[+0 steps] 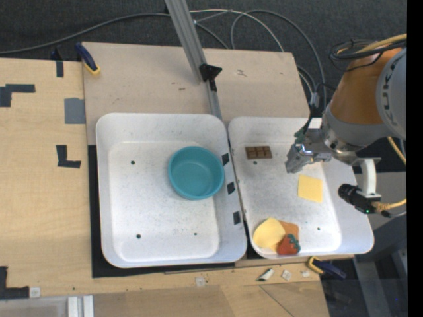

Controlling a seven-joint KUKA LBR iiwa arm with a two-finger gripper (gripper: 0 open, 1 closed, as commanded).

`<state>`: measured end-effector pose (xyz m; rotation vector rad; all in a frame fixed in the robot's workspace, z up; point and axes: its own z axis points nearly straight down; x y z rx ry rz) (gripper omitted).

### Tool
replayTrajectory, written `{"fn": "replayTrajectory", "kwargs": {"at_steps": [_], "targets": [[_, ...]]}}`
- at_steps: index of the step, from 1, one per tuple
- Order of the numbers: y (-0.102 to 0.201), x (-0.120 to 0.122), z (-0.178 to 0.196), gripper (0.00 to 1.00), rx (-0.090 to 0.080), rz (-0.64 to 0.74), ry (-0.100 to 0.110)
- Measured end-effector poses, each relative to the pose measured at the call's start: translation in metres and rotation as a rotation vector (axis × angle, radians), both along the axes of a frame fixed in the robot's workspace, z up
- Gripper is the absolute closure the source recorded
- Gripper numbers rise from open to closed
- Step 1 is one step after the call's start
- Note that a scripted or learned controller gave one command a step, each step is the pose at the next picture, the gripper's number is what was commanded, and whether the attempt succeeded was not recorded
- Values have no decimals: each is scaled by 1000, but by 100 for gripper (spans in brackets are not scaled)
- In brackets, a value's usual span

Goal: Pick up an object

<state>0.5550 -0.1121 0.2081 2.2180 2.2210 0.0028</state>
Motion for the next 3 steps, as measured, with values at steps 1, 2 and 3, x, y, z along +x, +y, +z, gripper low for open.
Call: {"fn": "replayTrajectory", "kwargs": {"at_steps": [1,2,3], "targets": [[0,1,49,100,0,0,-1],[56,4,37,100,2,5,5],[104,-4,41,100,3,5,6]]}}
